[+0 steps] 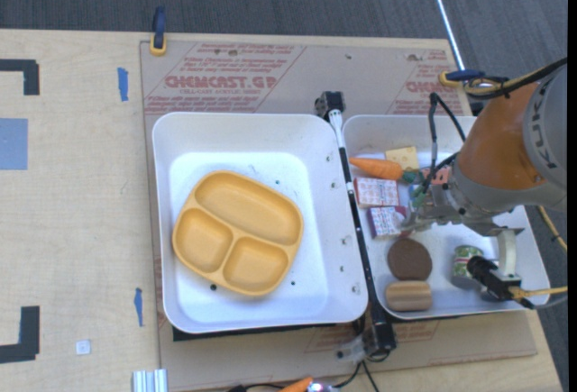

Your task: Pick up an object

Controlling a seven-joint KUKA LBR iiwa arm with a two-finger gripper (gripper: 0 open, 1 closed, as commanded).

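Note:
My gripper (420, 206) is low inside the right bin (534, 248), under the grey wrist with its orange band. It hangs over the right edge of two red and white packets (379, 204). An orange carrot (378, 168) and a pale yellow square (402, 157) lie just behind it. A brown round patty (409, 259) and a tan bun-like piece (408, 296) sit in front of it, near the bin's front wall. A small green and white thing (466, 260) lies to the right of the patty. The wrist hides what is directly under the gripper.
The left bin (171, 147) holds a yellow three-part plate (236, 232). A black divider bar (352, 201) runs between the two bins. The bins stand on a brown board (234, 75) on the pale bench.

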